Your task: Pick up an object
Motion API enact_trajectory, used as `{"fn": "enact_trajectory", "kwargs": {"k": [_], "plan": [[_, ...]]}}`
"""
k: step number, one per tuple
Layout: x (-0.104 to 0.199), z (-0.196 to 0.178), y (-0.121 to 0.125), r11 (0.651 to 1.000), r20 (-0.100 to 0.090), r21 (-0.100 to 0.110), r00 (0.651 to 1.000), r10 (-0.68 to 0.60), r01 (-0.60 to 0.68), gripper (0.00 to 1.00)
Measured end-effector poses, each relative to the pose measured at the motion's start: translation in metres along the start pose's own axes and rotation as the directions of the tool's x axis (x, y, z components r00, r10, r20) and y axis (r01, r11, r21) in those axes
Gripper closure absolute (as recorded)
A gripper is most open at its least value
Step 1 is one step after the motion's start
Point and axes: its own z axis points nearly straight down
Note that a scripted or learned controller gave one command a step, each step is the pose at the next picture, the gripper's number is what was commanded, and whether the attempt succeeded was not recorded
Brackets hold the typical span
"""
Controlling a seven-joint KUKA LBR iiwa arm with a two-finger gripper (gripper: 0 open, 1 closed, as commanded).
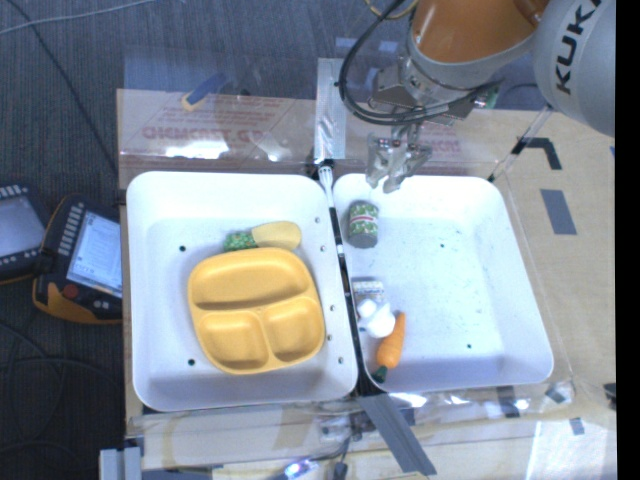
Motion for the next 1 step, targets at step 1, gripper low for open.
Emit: {"fn": "enact_trajectory", "kwargs": {"k": [1], "plan": [[0.0411, 0.0866, 0.0116, 0.998, 0.001, -0.002, 0.998, -0.057, 0.057, 1.00]]}}
